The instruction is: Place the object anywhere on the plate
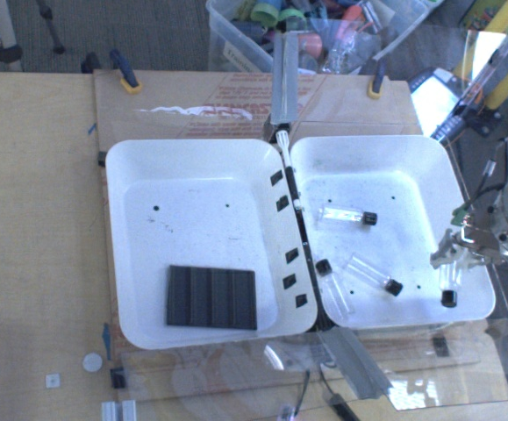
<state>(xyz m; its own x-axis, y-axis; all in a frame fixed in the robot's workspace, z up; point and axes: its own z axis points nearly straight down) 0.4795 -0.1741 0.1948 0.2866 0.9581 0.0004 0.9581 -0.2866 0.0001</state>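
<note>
A dark ridged plate (211,297) lies flat in the front of the left bin (131,182). Several clear tubes with black caps lie in the right bin (411,160): one (348,216) near the middle, one (372,275) further forward, and a short one (334,286) beside the divider. My gripper (458,260) hangs over the right bin's front right corner. Another clear tube with a black cap (449,289) shows directly beneath it, pointing toward the front wall. Whether that tube is held or lies on the bin floor I cannot tell.
A divider with black clips (289,235) runs between the two bins. A clear tub of colourful toys (324,11) stands behind them. Cables and a metal frame (490,147) crowd the right side, and small parts lie on the wooden bench (34,235) at front left.
</note>
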